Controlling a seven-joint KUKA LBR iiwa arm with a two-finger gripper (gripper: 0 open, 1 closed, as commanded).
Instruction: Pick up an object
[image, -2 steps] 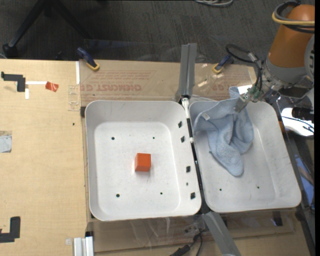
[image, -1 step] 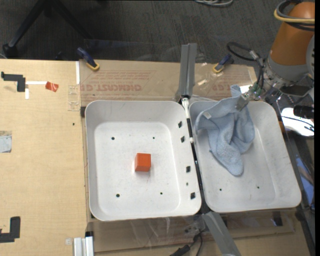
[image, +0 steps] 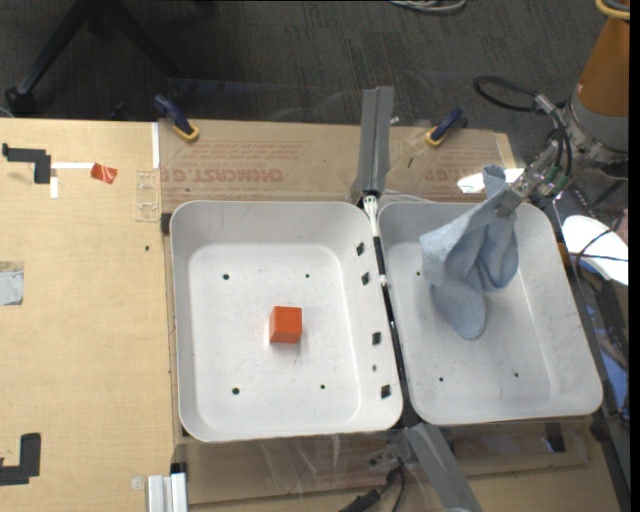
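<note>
Now: orange block (image: 286, 325) in L bin (image: 200, 400); blue cloth (image: 470, 270) over R bin (image: 560, 390), end effector (image: 512, 197) clamped on it.

"CHEMCAST GP", mirrored, on cardboard sheet (image: 250, 160)

We see the arm (image: 606, 70) come in from the upper right, its orange band above the grey wrist. The gripper (image: 516, 194) hangs over the far right side, its fingers pinched on the top of a blue cloth (image: 470, 265).
</note>
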